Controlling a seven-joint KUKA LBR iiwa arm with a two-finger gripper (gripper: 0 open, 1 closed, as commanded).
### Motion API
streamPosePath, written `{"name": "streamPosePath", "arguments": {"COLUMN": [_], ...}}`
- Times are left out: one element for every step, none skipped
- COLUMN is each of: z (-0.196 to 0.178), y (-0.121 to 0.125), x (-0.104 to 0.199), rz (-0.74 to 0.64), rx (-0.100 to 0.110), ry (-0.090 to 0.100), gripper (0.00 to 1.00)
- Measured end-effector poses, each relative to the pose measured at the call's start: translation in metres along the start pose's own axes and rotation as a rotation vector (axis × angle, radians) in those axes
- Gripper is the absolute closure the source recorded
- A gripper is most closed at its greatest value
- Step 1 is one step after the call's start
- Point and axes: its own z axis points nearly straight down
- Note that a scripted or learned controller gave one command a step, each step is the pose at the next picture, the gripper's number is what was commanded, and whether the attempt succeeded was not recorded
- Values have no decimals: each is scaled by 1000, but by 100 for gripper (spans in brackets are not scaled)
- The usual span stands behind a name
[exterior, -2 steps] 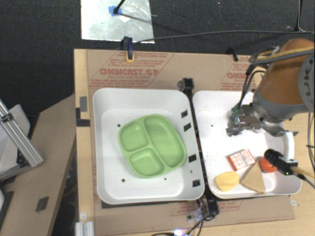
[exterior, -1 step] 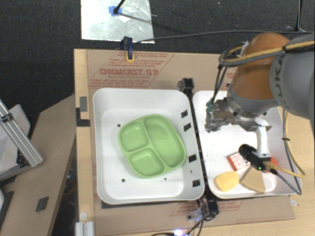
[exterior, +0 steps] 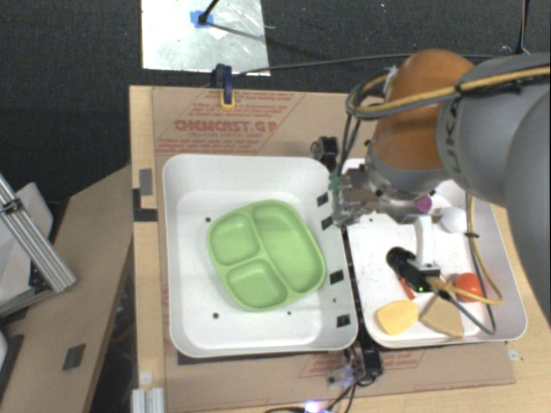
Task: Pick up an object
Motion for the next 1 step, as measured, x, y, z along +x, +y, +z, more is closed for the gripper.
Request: {"name": "streamPosePath", "arguments": {"z": [2], "y": [14], "x": [62], "rz": [-2], "rx": [0], "ry": [1], "gripper": [100]}}
